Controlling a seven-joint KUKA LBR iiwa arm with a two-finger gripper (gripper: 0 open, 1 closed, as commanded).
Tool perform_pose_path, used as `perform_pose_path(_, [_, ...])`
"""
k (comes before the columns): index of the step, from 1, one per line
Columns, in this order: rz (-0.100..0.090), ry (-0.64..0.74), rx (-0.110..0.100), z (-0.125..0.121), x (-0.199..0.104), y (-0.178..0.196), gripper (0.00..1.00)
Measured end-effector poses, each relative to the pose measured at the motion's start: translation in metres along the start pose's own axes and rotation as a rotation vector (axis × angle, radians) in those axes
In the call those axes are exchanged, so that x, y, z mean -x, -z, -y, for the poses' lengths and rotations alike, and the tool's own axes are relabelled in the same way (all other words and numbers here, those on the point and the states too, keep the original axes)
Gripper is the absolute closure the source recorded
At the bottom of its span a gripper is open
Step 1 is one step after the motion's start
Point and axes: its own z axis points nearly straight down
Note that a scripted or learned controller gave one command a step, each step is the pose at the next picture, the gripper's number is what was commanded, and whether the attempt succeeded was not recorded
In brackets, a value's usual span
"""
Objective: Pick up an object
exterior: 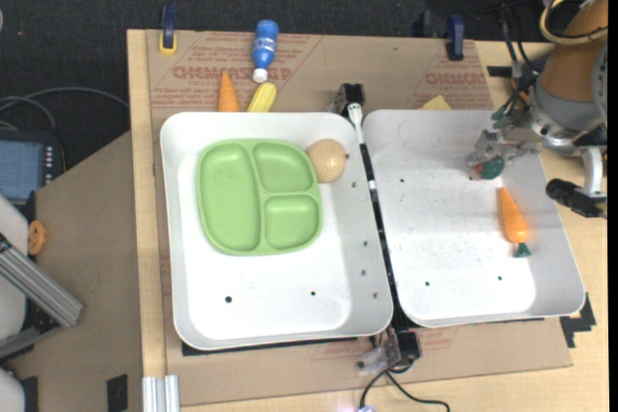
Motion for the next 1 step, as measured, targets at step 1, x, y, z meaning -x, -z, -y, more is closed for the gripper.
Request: perform_pose_path(1, [0.003,0.002,0.007,-0.0234,-0.0551,0.0313,1.00])
